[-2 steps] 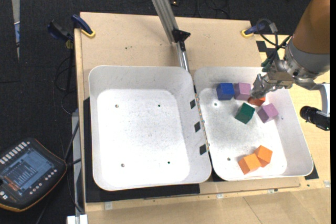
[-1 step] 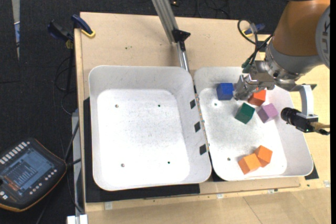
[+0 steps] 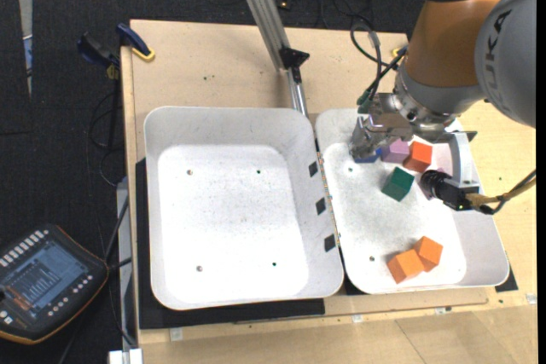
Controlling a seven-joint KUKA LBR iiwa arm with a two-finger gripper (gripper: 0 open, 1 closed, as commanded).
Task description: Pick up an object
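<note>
Right bin [image 3: 478, 268]: two orange blocks [image 3: 415, 258] touching near the front; farther back, a green block [image 3: 397, 184], then orange [image 3: 419, 156], purple [image 3: 396, 152] and blue [image 3: 368, 154] blocks beneath the gripper [image 3: 368, 141]; finger state cannot be told.

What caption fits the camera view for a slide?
KUKA arm's gripper low over a blue block in the right bin, beside purple, green and orange blocks.

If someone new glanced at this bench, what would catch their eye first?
Probably the big arm with its orange band, reaching in from the right over the right bin. Next, the colored blocks there: green, purple, and orange ones near the front.
</note>
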